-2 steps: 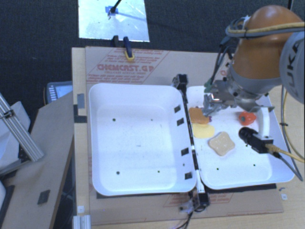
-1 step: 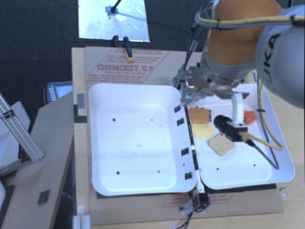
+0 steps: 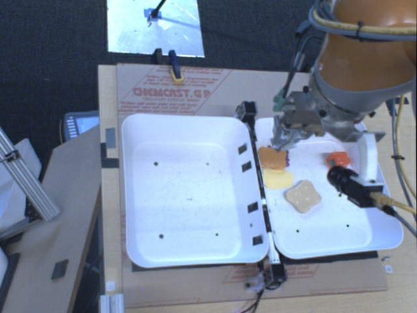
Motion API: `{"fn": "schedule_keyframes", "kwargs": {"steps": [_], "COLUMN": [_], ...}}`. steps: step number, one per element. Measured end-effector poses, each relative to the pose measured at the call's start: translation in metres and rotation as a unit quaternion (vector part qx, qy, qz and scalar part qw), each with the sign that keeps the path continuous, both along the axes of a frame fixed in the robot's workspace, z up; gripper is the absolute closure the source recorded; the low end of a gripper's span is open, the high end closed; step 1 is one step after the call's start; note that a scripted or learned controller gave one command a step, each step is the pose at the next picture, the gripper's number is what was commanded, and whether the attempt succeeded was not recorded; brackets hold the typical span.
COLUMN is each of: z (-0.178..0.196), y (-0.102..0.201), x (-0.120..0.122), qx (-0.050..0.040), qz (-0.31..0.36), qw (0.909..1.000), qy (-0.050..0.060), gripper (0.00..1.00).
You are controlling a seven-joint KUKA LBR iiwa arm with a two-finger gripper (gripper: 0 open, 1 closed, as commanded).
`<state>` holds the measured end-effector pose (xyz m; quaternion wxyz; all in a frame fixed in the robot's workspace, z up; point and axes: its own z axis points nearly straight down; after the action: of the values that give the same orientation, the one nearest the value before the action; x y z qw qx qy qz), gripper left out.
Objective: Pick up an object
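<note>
- Where the right bin [image 3: 365,240] holds the food pieces, the gripper [image 3: 281,142] hangs just above the orange piece [image 3: 272,158]
- Finger state: cannot tell
- Tan biscuit [image 3: 303,196] lies apart

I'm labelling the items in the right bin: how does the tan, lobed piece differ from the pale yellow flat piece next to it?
The tan lobed piece is thicker and puffier; the pale yellow flat piece looks thin. The tan one has a wavy, four-lobed outline, the yellow one a smooth oval. The tan one lies nearer the bin's front, farther from the hand. Both lie in the right white bin, side by side.
</note>
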<state>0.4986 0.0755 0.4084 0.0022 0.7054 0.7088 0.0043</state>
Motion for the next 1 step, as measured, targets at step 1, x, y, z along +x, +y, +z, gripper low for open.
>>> {"fn": "schedule_keyframes", "kwargs": {"steps": [1], "z": [0.1351], "y": [0.0155], "x": [-0.0123], "qx": [0.0010], "qz": [0.001], "qw": [1.0000], "qy": [-0.004], "gripper": [1.00]}}
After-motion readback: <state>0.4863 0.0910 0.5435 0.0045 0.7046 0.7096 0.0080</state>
